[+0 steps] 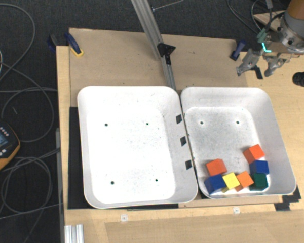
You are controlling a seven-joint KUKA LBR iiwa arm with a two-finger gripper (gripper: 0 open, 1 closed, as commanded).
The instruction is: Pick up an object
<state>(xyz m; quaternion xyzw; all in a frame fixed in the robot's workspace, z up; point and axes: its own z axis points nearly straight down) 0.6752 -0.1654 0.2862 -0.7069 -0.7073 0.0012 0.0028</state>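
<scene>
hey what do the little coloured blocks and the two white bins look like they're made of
The blocks look like painted wood or plastic: flat matte colours, sharp edges; which one is unclear. The bins, left and right, look like thin moulded plastic or enamelled metal: smooth rounded corners, speckled scuffs.

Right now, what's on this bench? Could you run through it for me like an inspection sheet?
Surface: wooden bench bearing two shallow white bins side by side, left bin and right bin.
Job's things: small blocks clustered in the right bin's near corner, in orange, blue, yellow and green.
Clutter: blue clamps at the bench's far edge; a metal pole slanting over the bench.
Gripper: gripper above the bench beyond the right bin, fingers apart, holding nothing.
Cables: loose loops on the floor at left.
Surroundings: dark carpet; a handheld control unit at far left.
</scene>
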